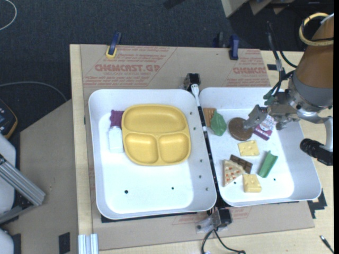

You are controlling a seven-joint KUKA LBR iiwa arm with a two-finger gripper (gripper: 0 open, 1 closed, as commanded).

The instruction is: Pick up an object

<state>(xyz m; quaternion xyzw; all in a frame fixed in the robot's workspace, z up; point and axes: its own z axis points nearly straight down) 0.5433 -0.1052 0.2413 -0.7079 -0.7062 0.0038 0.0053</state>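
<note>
My gripper (263,119) hangs over the right bin (296,189), near its upper middle, just above a purple and white packet (266,127) and beside a brown round cookie (240,128). Below them lie a yellow cheese cracker (248,148), a green cucumber piece (267,164), a pizza slice (230,172), a dark brown bar (241,163) and a yellow cheese block (252,183). A green leafy piece (217,124) and an orange cracker (208,113) sit at the bin's left edge. Nothing visible sits between the fingers.
The left bin (148,194) carries a yellow divided plate (155,133), with a white bottle (115,139) and a purple item (116,117) at its left. Blue clamps (233,46) and a yellow one (112,49) grip the board's far edge. The arm (315,73) rises at right.
</note>
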